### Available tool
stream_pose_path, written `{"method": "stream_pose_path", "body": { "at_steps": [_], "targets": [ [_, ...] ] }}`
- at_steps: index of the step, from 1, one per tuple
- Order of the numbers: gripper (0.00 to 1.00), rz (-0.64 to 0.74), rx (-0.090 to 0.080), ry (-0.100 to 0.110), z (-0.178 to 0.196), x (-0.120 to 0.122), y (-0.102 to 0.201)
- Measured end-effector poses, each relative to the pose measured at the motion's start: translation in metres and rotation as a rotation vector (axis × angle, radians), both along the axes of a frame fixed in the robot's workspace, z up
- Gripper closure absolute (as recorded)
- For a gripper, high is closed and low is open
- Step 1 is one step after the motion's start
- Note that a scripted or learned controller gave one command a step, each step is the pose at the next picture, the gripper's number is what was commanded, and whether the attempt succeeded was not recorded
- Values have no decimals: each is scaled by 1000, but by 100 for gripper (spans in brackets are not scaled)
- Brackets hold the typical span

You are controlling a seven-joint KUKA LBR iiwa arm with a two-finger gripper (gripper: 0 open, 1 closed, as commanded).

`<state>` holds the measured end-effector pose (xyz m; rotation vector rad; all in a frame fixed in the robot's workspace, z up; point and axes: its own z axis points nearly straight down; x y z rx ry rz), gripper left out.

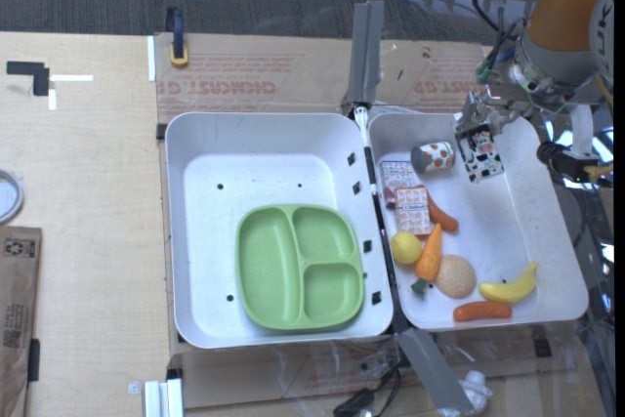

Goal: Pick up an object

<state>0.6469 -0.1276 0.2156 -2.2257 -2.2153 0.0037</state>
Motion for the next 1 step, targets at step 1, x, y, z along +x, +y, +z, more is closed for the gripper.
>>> {"method": "stream_pose_path", "body": {
  "at_steps": [1],
  "targets": [
    [100, -62, -1, 0, 54, -13, -11]
  ]
}}
